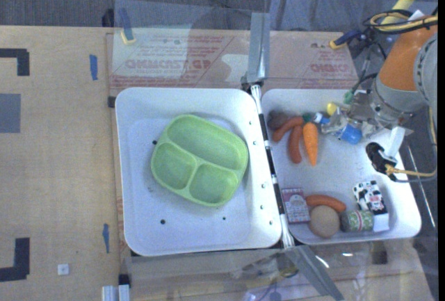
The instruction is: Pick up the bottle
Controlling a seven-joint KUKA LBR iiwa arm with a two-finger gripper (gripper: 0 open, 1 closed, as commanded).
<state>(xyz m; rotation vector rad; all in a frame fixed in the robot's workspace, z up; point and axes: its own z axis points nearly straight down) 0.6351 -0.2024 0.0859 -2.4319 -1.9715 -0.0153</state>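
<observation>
A: Where is the arm?

B: It reaches in from the right, its orange band over the far right edge of the right bin (410,220). The gripper (356,114) sits low over that bin's far right corner.

A: Are its fingers apart or together?

B: I cannot tell; the wrist hides them from this angle.

A: And the bottle?

B: The bottle (345,130) lies in the far right part of the right bin, a clear thing with a blue cap, just under the gripper and partly covered by it. Whether it is between the fingers, I cannot tell.

A: What is beside it?

B: Just to its left, a carrot (311,142) points toward the near side, with a red sausage (295,144) next to it and another (286,128) slanting across the far end. A dark grey lump (277,117) lies at the far left corner.

A: And along the near side?

B: A small red box (296,206), a longer sausage (327,201), a brown round thing (324,222), a patterned roll (359,221) and a black-and-white cow toy (368,196).

A: The left bin?

B: The left bin (139,223) holds a green divided plate (199,160), lying flat near its middle.
</observation>
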